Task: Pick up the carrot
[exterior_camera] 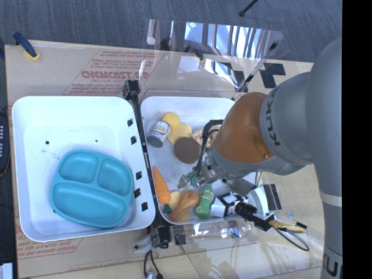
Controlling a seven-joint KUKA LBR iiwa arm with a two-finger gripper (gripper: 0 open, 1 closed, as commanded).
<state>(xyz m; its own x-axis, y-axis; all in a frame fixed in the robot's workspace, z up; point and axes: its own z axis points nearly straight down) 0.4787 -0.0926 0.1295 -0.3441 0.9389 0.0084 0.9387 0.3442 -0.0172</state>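
The carrot (161,186) lay in the right bin (192,104), close against its left wall, toward the front corner; its long axis ran roughly from back to front of the bin, the thick orange end nearest the front; it sat to the left of my claw (196,179), near but not touching, so by my reckoning the coming move was a short shift leftward with the fingers set across that axis. My claw hung low in the bin's middle, under my orange wrist band (244,129); whether it stood wide or narrow I could not tell. Around it lay a small can (158,133), a yellow piece (171,121), a brown disc (187,150), a green bottle (204,203); the left bin (29,115) held a blue divided plate (93,187).
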